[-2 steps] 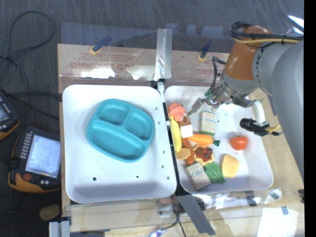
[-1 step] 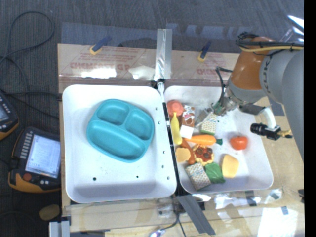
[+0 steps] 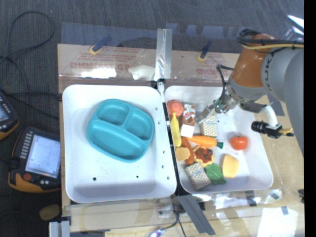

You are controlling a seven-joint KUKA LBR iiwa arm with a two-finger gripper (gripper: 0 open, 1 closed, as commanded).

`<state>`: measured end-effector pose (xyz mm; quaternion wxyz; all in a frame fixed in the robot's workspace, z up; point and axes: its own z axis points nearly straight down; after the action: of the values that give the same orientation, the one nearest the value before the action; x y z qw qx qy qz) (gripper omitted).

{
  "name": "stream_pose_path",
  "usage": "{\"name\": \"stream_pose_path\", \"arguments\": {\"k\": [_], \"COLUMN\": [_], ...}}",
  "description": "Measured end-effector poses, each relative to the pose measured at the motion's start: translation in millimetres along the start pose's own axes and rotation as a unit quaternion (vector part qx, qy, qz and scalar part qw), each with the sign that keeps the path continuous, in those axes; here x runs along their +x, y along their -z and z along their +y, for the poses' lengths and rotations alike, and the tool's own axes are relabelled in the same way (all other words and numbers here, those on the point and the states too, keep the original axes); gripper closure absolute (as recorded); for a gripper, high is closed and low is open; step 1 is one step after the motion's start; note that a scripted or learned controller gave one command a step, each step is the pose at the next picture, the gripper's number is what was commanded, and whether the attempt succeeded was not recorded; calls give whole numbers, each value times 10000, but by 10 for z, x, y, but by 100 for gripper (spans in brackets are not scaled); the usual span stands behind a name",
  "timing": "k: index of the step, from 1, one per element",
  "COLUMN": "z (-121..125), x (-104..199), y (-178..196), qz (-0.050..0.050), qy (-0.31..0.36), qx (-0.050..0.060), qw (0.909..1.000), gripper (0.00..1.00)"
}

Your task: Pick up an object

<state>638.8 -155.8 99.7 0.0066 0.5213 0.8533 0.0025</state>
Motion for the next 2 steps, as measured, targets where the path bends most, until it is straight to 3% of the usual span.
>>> {"name": "stream_pose_path", "arguments": {"k": [1,2], "z": [-37,-543], "x": [124,-352], "y": [673,-79], "qz": [34,0], "qy": [677,2085], "qx": [54,4], "qw": [9977,9780], "gripper": [100,100]}}
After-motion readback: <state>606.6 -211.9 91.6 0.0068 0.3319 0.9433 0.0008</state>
